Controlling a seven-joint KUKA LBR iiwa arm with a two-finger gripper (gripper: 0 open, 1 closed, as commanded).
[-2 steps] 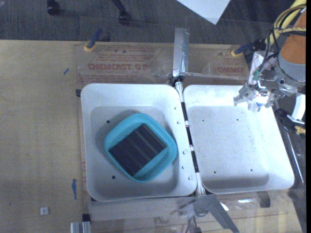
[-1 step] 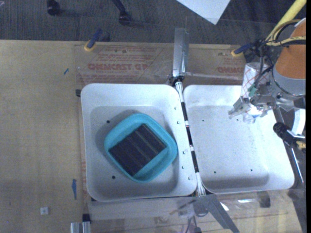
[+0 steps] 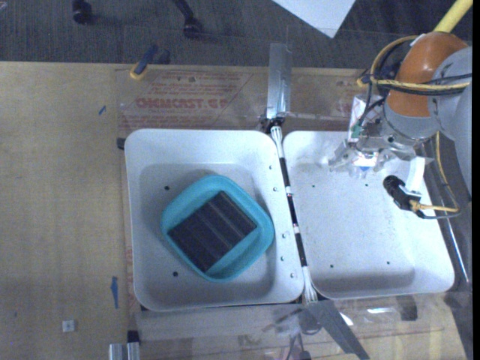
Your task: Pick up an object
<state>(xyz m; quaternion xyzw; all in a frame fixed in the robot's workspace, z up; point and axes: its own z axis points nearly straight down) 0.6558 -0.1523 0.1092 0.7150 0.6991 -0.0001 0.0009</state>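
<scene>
A teal square dish lies tilted in the left bin, with a dark ridged block resting inside it. My gripper hangs over the far end of the right bin, below the orange wrist band. It is well away from the dish, across the divider between the bins. A small bluish patch shows at the gripper's tip; I cannot make out what it is.
A black cable connector dangles from the arm over the right bin's right side. A metal post stands behind the bins at their joint. The wooden bench spreads to the left.
</scene>
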